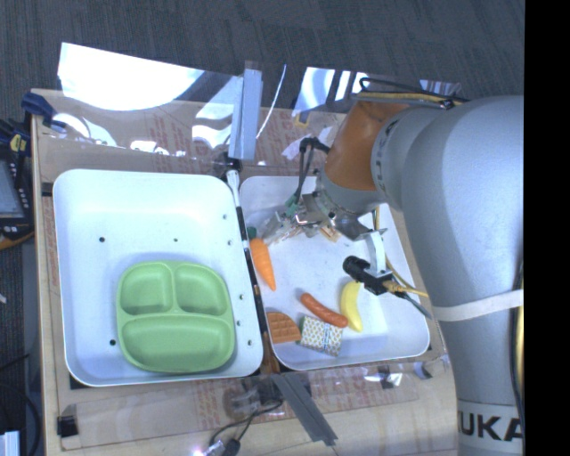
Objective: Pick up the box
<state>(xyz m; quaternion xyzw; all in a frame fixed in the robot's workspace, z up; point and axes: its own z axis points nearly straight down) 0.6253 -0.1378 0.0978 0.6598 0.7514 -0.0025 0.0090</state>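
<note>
Where the worktop (134,405) shows around the bins it's pale wood, sitting on dark grey carpet (267,27); glossy sheeting (134,76) along the far edge throws white glare. Grey arm (445,205) comes in from the right, orange band above the wrist, and takes up most of that side; it leans over the right bin's far half. Left bin (80,232) holds one thing: a green divided plate (175,316), lying flat towards the near side. Right bin (405,325) holds the small stuff; a carrot (261,263) lies along its left wall; a yellow banana (352,305) sits right of centre; a shorter orange piece (322,310) lies slanted between them; a brown waffle-like slab (282,327) sits at the near-left corner. The box (321,336), pale with a blue-green pattern, lies against the near wall, just beside the slab and just below the orange piece. Jaws are low at the right bin's far-left corner, above the carrot's tip; cannot tell whether they're open or closed, too cluttered and blurred there; nothing visibly gripped; box is well apart from them.
</note>
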